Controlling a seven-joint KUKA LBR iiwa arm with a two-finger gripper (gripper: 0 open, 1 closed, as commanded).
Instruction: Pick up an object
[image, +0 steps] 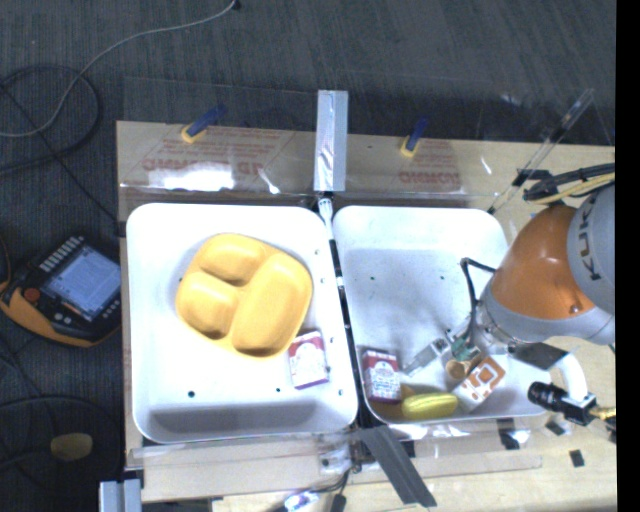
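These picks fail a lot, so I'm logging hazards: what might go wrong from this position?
1. The gripper is low among the red packet, yellow object and orange-and-white item; it may nudge them or catch two.
2. They lie near the right bin's front wall, which may hinder closing.

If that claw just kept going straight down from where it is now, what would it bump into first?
Probably the small orange-and-white packet lying just under the gripper in the right bin, though depth is hard to judge; the yellow oval object lies just beside it.

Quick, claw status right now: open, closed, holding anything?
Claw: low in the right bin, over the small items near its front edge; open or closed cannot be told, and no item is visibly held.
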